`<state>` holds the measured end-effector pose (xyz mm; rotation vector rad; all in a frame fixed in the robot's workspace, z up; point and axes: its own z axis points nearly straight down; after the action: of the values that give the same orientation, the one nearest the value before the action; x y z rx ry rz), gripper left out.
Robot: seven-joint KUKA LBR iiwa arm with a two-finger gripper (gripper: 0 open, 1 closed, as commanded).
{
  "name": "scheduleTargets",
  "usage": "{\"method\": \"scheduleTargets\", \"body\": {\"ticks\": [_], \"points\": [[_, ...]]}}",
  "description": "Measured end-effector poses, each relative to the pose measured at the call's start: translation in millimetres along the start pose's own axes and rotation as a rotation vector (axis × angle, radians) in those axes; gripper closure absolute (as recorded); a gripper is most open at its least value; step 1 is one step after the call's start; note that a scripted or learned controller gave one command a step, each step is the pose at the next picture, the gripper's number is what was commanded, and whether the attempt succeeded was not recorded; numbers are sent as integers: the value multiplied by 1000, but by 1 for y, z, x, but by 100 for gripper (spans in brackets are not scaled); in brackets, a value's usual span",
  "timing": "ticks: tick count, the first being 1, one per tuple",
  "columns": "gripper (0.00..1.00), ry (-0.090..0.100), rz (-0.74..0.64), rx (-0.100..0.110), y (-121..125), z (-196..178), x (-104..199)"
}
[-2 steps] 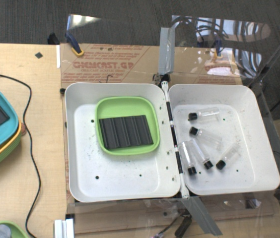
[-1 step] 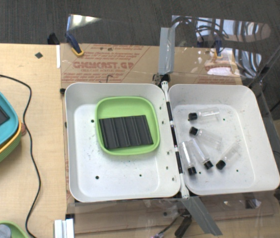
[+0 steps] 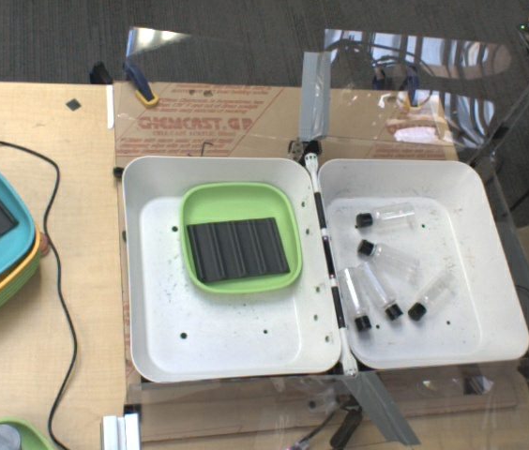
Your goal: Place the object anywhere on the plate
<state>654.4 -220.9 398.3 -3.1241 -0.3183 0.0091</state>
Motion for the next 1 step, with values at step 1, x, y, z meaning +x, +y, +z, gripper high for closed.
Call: {"method": "scheduleTargets", "body": {"ticks": [1], "points": [[0,-1,-2,0,0,3,-1]]}}
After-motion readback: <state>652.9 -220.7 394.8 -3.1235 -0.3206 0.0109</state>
